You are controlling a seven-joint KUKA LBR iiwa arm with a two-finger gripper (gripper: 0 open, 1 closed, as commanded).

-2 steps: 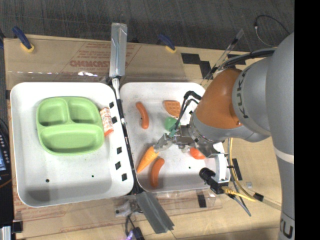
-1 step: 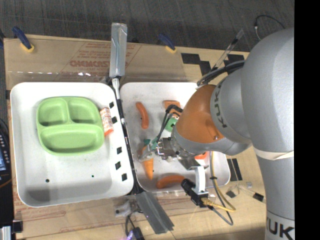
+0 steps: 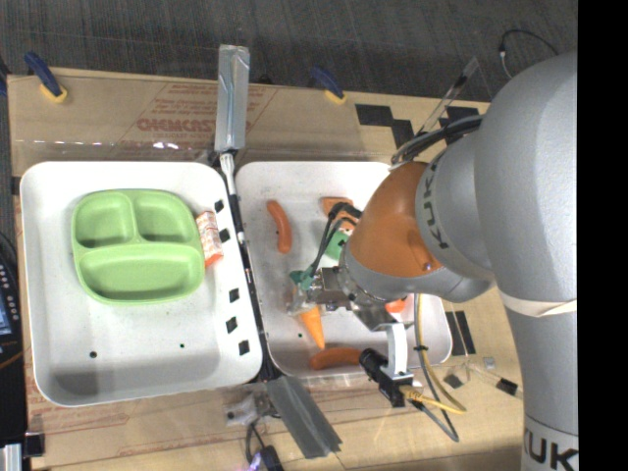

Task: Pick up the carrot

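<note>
The grey arm with the orange band (image 3: 392, 234) reaches into the right white bin (image 3: 294, 180), and its gripper (image 3: 312, 297) is low over the bin floor. The small orange carrot (image 3: 312, 327) lies just beside the gripper, under it; whether the gripper is apart or together, I cannot tell. An orange-red sausage (image 3: 280, 226) lies further back. The left white bin (image 3: 39, 263) holds a green divided plastic tray (image 3: 137, 245).

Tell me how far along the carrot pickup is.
Done: the end effector is down in the right white bin, just above the small orange carrot. In hand: nothing visibly; the carrot lies on the bin floor. Left: grasping and lifting it.
</note>
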